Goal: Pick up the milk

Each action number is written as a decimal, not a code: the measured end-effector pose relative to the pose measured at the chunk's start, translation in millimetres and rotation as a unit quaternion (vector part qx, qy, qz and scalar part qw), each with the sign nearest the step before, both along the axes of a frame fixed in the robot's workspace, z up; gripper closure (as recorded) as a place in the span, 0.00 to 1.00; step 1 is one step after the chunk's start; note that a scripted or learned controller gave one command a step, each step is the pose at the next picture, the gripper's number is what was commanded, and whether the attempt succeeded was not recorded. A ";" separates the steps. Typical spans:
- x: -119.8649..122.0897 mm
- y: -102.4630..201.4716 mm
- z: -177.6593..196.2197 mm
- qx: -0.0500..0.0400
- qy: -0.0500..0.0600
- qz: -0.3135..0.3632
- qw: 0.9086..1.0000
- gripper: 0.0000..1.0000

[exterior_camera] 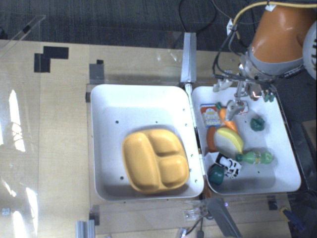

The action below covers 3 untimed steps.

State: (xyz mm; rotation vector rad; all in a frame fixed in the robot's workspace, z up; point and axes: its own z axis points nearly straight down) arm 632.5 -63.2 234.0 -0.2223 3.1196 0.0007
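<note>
The milk (229, 166) is a small carton with black and white cow patches. It lies tilted near the front left of the right bin (283, 133), between a dark green round thing (216, 174) and a green bottle (255, 157). My gripper (237, 108) hangs over the back of that bin, well behind the milk, close to a carrot (226, 119). It is open with nothing between its fingers.
A yellow and white banana-like piece (229, 139), a red item (211, 139), an orange-labelled carton (210, 115) and a small green object (257, 124) share the right bin. A yellow sectioned tray (155, 158) fills the front of the left bin (114, 108).
</note>
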 end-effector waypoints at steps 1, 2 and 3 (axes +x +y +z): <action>1.0 -69.1 -73.0 0.000 0.002 -0.030 1.000 0.00; -53.2 -84.1 -145.1 0.000 0.001 -0.049 0.999 0.00; -19.9 -141.2 -91.0 -0.001 0.000 -0.013 1.000 0.00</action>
